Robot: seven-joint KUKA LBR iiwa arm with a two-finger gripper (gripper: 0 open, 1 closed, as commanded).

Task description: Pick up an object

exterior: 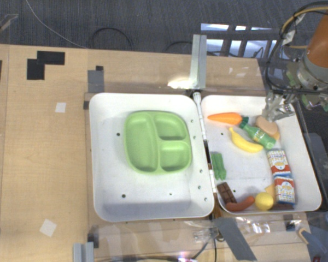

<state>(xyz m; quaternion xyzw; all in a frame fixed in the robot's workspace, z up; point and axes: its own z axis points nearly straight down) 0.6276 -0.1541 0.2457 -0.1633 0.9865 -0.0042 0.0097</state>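
While the arm reaches in from the right, its gripper hangs low over the far corner of the right bin, just above a small tan piece that lies against a green bottle. Whether the fingers are spread or closed cannot be told from this slanted view, and nothing can be seen between them, so no grasp can be claimed.

All the loose things lie in that right bin, which is likely why the arm works there: a carrot along the far wall, a banana just beside the bottle, a juice carton down the right side, a lemon, a sausage, a chocolate piece and a green pod near the dividing wall.

In the left bin a green divided plate lies flat in the middle, well apart from the gripper.

Judging by its place, the tan piece or the bottle is the likely target, though their touching could spoil a clean pick.
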